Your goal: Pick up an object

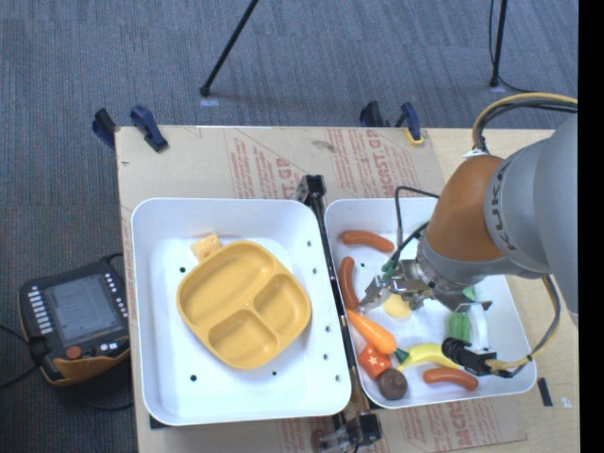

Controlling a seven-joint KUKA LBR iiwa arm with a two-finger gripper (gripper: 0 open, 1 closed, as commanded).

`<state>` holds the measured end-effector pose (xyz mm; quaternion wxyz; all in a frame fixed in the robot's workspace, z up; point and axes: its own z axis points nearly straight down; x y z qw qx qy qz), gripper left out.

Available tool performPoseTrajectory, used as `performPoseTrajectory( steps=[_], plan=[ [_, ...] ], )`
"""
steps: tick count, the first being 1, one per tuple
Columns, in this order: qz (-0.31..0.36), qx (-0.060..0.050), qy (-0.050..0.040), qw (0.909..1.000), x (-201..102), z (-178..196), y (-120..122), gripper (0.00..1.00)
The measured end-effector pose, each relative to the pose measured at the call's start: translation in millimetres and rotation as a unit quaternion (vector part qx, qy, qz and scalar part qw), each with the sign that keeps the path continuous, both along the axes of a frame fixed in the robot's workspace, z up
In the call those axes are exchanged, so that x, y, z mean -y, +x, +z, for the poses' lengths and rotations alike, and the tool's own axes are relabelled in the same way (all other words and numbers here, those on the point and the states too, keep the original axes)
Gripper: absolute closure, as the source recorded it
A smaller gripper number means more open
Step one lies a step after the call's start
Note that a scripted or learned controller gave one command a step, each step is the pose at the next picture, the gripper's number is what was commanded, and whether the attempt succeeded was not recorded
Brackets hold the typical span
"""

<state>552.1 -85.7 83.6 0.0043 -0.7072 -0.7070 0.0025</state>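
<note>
Camera view, from above at a slant. Two white bins sit side by side on a cardboard-topped bench. The left bin (165, 253) carries a yellow divided plate (243, 302) and a small yellow block (206, 245) just beside the plate's upper left rim.

The right bin (517, 333) holds the toy food. A sausage (367, 241) lies near the top and a second sausage (347, 282) runs along the left wall. Below them are a carrot (372, 331), a red piece with a star (375, 360), a dark brown round piece (393, 383), a banana (427, 355), a third sausage (450, 377) near the bottom edge and a green piece (459, 327) to the right.

The arm (472, 225) reaches in from the right. Its gripper (401, 289) is low in the right bin, over a pale yellow piece (400, 307) that shows just under the metal parts. Whether the fingers are spread or closed I cannot tell; the wrist hides them. Nothing can be seen between them.

Judgement: the step in hand looks like the descent or close onto a chosen item, probably the pale yellow piece. No grasp is confirmed. The next move calls for the fingers to settle either side of that piece and close firmly, then a straight lift. The carrot and the second sausage lie near, so a slanted approach could nudge them or catch two things at once.

Off the bench at left, a control pendant (75, 319) rests on the carpet.
</note>
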Motion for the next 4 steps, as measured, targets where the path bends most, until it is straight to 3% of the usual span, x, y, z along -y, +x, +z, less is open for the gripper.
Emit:
performPoseTrajectory(
  steps=[1, 2, 3, 4],
  plan=[
    [-0.001, 0.000, 0.0003, 1.0000, -4.5, 0.0, -77.7, 0.00],
    [0.001, 0.002, -0.0009, 1.0000, -4.6, 75.9, -8.2, 0.00],
    [-0.001, 0.000, 0.0005, 1.0000, 7.1, -0.1, -77.8, 0.00],
    [-0.003, -0.004, 0.0019, 1.0000, 6.5, 5.7, -78.4, 1.00]
  ],
)
